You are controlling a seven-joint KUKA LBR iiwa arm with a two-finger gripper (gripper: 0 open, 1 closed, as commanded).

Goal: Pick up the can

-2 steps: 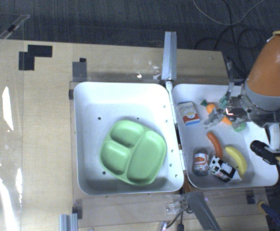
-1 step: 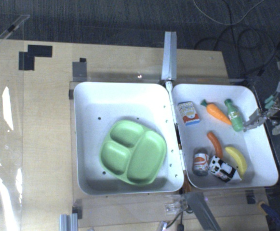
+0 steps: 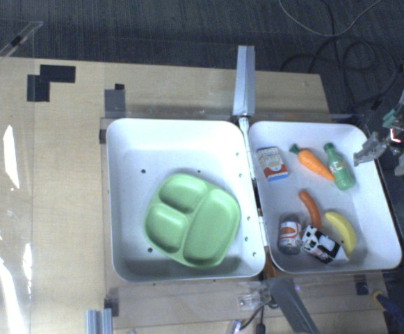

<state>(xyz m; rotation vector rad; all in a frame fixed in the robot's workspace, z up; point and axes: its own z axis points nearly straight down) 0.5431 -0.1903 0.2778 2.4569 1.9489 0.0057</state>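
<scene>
Looking from the near edge of the bench, we find the small silver can with a red label [image 3: 289, 235] standing in the near left corner of the right-hand shallow white plastic bin [image 3: 379, 259]. Just beside it on the right lies a black-and-white cow-patterned carton [image 3: 321, 245], close enough that the two seem to touch. A yellow toy banana [image 3: 342, 229] curves along the far side of that carton, and a short orange sausage-shaped toy [image 3: 309, 206] lies just beyond the can, tilted toward it. Farther back in the same bin we see a small white juice box with a blue and orange print [image 3: 272, 163], an orange toy carrot with a green top [image 3: 310, 161] and a green plastic bottle [image 3: 338, 167] lying near the right wall.

In the left-hand white bin [image 3: 128, 145] a light green divided plastic tray [image 3: 192, 219] rests tilted on the floor.

The grey gripper [image 3: 368, 150] hangs over the far right rim of the right bin, well apart from the can; we cannot tell how it is set.

Both bins sit on a pale wooden bench [image 3: 49, 186], with a grey metal post [image 3: 245, 82] rising between them at the far side, black tape marks [image 3: 49, 78] on the wood, and dark carpet [image 3: 153, 12] with black cables [image 3: 327, 12] beyond.
</scene>
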